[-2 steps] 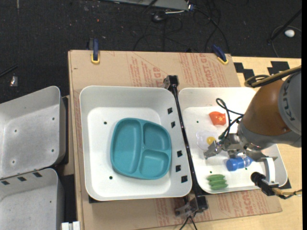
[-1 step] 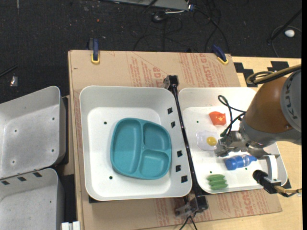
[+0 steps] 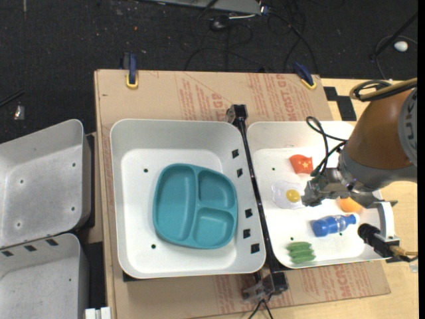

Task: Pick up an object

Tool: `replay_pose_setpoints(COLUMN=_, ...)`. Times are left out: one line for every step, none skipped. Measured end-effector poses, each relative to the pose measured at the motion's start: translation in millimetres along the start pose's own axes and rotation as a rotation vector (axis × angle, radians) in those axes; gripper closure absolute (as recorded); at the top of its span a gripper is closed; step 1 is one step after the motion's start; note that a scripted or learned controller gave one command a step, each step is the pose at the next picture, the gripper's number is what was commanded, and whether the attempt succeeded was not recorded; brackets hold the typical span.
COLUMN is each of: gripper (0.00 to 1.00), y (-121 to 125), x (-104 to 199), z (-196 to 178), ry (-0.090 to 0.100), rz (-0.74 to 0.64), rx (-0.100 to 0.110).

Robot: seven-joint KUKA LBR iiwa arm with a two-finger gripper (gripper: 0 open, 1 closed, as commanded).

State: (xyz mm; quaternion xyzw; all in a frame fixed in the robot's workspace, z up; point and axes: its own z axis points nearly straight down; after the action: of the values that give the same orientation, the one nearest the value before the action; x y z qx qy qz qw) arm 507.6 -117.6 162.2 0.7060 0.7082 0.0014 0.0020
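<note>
At the far left of the frame lie two white perforated panels [image 3: 40,178], off the bench and out of the arm's reach, so they seem to play no part in the pick. Next comes the cardboard sheet [image 3: 179,88] that backs the bench, pinned at its upper edge by two clamps, likely to keep the bins from sliding when the arm pushes on them.

The left bin [image 3: 129,138] holds one thing, a teal divided plate [image 3: 196,206], lying flat near its middle with its three compartments bare. It reads as a drop-off place more than as a target.

A dark divider [image 3: 249,178] runs between the bins. Right of it, the right bin [image 3: 265,138] carries the loose things, spread well apart so each can be reached alone: a clear piece with a yellow centre [image 3: 290,195] near the bin's left-middle, a red-orange block [image 3: 301,163] above it, a green ridged piece [image 3: 300,250] at the lower edge, a blue bottle [image 3: 332,225] lying on its side, and a small orange piece [image 3: 350,205] partly behind the arm.

The gripper [image 3: 317,193] hangs low in the middle of this bin, just right of the clear piece and above the blue bottle, with the bulky arm [image 3: 382,138] coming in from the right. Whether the jaws stand apart or together cannot be told here; nothing is seen between them. Judging by its place, the clear piece or the blue bottle is the likeliest pick, and neither is lifted yet.
</note>
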Motion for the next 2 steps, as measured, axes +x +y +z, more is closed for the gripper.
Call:
replay_pose_setpoints(gripper=1.00, y=-4, x=7, z=-47, ry=0.000, rz=0.000, rx=0.000)
replay_pose_setpoints(gripper=1.00, y=-2, x=7, z=-80, ry=-0.001, rz=0.000, rx=0.000)
